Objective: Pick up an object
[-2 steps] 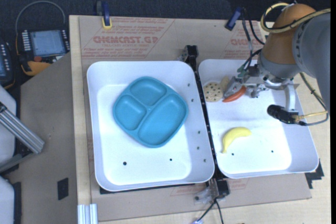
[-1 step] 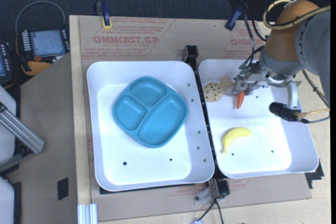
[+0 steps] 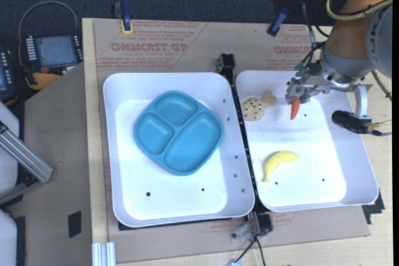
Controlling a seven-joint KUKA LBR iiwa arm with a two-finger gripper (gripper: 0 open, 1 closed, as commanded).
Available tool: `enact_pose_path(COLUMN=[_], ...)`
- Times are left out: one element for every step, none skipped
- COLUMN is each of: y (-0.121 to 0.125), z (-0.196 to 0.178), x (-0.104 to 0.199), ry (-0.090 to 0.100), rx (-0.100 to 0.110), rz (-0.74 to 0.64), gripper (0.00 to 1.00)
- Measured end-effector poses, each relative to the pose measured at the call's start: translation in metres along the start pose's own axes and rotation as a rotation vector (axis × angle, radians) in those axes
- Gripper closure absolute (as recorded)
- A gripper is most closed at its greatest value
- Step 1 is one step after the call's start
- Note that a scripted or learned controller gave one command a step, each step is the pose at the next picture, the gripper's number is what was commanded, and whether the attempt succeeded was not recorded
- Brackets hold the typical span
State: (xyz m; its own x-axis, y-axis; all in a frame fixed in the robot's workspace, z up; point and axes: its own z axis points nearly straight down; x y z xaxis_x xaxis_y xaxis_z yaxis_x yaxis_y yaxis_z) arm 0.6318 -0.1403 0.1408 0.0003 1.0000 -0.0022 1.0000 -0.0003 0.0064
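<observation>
On my surface (image 3: pixel 93 134) two white bins sit side by side; the left bin (image 3: pixel 118 152) carries a blue divided plate (image 3: pixel 179 131). In the right bin (image 3: pixel 349 177) my pincer (image 3: pixel 298 95) pinches a small orange carrot (image 3: pixel 294 109) by its top, hanging upright. It looks light, stiff and smooth, so it could slip. A banana (image 3: pixel 278 162) and a cookie (image 3: pixel 252 108) lie nearby.

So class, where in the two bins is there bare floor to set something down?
Left bin: bare strip along the near edge, below the blue plate. Right bin: bare right of the banana. Crowded at its far end: cookie, carrot, pincer.
</observation>
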Motion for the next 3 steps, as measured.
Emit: enact_pose_path(y=[0.006, 0.007, -0.008], z=[-0.064, -0.08, -0.079], x=[-0.002, -0.002, 0.04], ry=[0.0, 0.001, 0.005], rx=[-0.002, 0.002, 0.009], rz=[-0.002, -0.001, -0.004], gripper=[1.0, 1.0, 1.0])
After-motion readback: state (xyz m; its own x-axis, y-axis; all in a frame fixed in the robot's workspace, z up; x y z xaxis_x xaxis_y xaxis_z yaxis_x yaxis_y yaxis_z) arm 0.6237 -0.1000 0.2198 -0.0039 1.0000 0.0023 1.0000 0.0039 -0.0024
